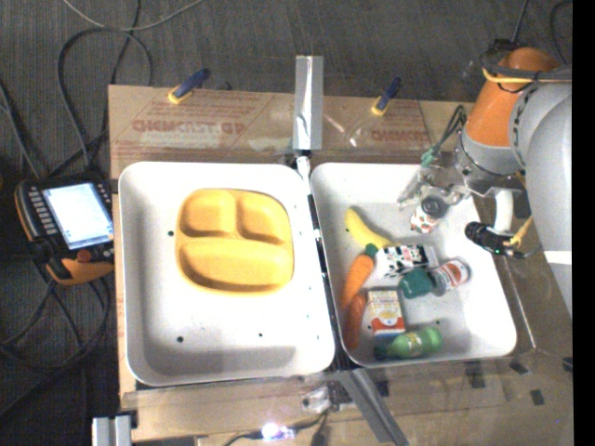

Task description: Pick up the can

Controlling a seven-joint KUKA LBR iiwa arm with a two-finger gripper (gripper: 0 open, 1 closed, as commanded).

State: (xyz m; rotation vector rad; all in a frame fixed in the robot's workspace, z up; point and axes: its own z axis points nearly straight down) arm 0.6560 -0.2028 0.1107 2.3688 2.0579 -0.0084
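Observation:
My gripper point(426, 196) hangs over the far right part of the right bin point(483, 337), reaching in from the right. Directly under it, by the bin's back wall, is a small round white and red object point(427, 216) that looks like a can seen end-on. How it sits relative to the gripper is unclear from this angle. A second red and white cylinder point(453, 272) lies on its side further forward, touching a teal object point(416, 283).
The right bin also holds a banana point(363, 228), a carrot point(353, 291), a cow-patterned carton point(402, 258), a small box point(384, 310) and a green bottle point(409, 343). A yellow divided tray point(235, 240) lies in the left bin point(149, 333).

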